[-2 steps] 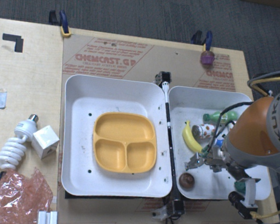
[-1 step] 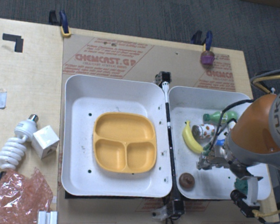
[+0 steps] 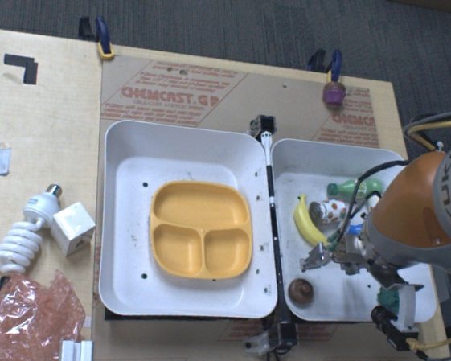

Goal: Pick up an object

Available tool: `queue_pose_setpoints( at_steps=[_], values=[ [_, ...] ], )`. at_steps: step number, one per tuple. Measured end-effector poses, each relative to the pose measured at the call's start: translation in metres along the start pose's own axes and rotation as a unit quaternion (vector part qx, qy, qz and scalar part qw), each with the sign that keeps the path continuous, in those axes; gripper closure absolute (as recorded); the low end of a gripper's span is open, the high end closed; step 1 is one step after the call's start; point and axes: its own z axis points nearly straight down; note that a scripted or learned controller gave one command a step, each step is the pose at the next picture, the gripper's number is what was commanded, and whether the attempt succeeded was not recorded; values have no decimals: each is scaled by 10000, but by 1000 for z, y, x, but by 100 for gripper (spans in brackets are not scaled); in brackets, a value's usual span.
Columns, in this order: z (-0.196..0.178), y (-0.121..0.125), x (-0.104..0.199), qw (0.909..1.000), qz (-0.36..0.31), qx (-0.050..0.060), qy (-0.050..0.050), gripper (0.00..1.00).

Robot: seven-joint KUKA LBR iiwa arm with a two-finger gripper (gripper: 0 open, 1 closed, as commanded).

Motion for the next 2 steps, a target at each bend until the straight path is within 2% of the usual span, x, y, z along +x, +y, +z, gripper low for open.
queue_pose_setpoints(
  at_steps=[1,2],
  values=[
    [20,-4,-1,10000,-4,38,8,0],
    [1,-3,-3,10000,-10,24,3,0]
  ],
)
